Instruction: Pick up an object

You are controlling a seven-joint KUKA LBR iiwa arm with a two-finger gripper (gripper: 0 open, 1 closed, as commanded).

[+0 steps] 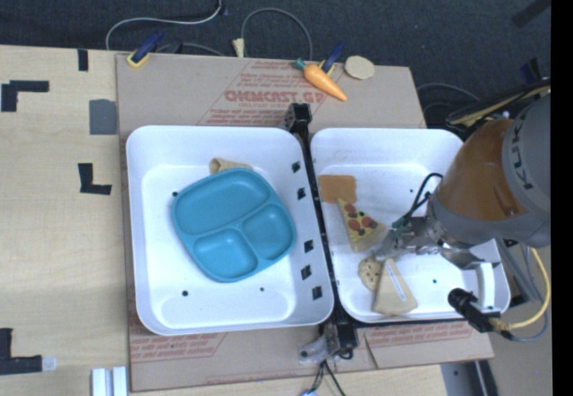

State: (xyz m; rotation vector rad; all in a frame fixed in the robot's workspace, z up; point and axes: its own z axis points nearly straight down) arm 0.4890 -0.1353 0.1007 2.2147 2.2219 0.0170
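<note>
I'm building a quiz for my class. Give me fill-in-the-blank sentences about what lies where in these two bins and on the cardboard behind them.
1. The blue divided plate lies in the ____ bin.
2. The pizza slice lies in the ____ bin.
3. Behind the bins, on the cardboard, lies an orange toy ____.
4. The gripper is over the ____ bin.

Missing words: left; right; carrot; right

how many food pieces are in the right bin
4, maybe more hidden under the arm: a tan square near the divider, a pizza slice below it, a small cookie lower still, and a pale wedge at the front by the gripper.
</note>
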